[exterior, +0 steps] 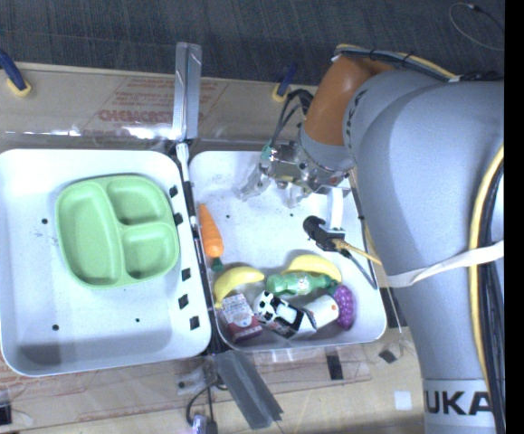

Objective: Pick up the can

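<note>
A small can [237, 312] with a red and white label lies at the front of the right bin [243, 233], just in front of a banana [234, 281]. My gripper [271, 188] hangs over the back of the same bin, well behind the can and apart from it. Its fingers [248, 186] are spread open and nothing sits between them. The grey arm with its orange band [334, 98] reaches in from the right.
Crowded at the right bin's front are a carrot [210, 233], a second banana [313, 265], a green bottle [298, 285], a purple item [344, 306], a black-and-white toy [278, 313] and a white bottle [320, 312]. A green divided plate [117, 229] lies in the left bin [26, 333].
</note>
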Action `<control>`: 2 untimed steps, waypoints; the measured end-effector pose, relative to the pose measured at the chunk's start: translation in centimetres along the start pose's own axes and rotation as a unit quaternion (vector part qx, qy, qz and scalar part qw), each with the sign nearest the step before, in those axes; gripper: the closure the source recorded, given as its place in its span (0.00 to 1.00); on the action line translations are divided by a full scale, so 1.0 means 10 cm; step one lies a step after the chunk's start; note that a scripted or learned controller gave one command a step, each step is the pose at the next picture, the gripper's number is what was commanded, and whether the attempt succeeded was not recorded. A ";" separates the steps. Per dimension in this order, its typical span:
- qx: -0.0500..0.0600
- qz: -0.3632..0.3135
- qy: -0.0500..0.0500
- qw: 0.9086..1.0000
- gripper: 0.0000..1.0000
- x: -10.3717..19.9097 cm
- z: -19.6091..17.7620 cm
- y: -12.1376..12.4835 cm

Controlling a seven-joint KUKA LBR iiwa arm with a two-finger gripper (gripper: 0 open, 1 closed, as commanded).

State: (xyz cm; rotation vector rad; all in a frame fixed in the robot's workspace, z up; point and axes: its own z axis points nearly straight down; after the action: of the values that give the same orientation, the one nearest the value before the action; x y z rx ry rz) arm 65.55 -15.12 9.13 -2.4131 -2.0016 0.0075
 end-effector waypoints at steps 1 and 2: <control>0.004 -0.004 0.000 1.000 1.00 0.02 -0.06 -0.01; 0.002 -0.075 0.000 0.997 1.00 0.56 -0.14 -0.18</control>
State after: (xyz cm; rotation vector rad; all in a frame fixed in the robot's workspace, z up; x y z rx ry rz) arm 64.78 -9.27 10.52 -2.2542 -2.1747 0.0109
